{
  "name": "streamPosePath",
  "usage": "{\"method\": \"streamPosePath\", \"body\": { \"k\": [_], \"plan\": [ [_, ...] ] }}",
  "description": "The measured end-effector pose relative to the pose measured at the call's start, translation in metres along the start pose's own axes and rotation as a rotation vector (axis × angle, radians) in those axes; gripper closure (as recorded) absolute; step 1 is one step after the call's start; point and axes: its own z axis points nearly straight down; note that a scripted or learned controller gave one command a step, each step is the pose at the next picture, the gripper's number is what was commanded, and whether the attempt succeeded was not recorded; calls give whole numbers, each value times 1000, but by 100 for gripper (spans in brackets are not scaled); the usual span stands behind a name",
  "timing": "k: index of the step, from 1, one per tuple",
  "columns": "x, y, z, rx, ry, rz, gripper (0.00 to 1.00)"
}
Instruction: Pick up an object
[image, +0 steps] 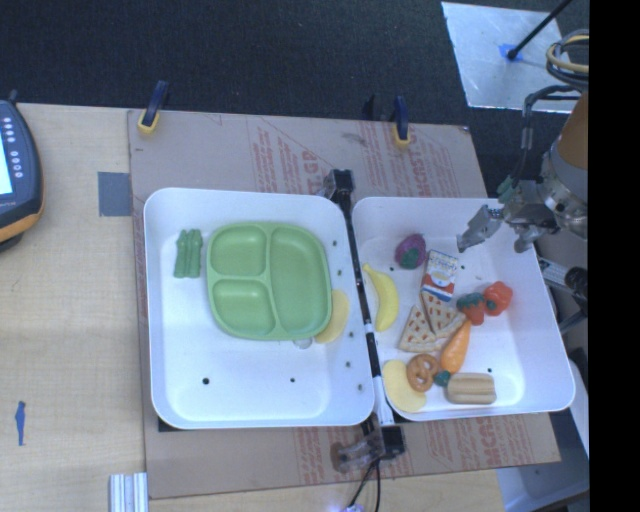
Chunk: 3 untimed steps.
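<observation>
One carrot (456, 346), long axis slanted, tip lower-left

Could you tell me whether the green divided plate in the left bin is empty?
Empty: the green divided plate shows three bare compartments.

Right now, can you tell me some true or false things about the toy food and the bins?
1. The green divided plastic plate lies in the left white bin. True.
2. The yellow toy banana sits on the green plate. False: it lies in the right white bin, near the divider.
3. The end effector holds the orange toy carrot. False: the carrot lies on the bin floor, apart from it.
4. The purple round toy is in the right bin. True.
</observation>
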Motion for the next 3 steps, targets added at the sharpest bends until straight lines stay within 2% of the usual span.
{"method": "streamPosePath", "body": {
  "k": [1, 2, 3],
  "plan": [
    [49, 72, 43, -3, -1, -7, 0],
    [56, 70, 145, -1, -4, -4, 0],
    [54, 72, 128, -5, -4, -6, 100]
  ]
}}
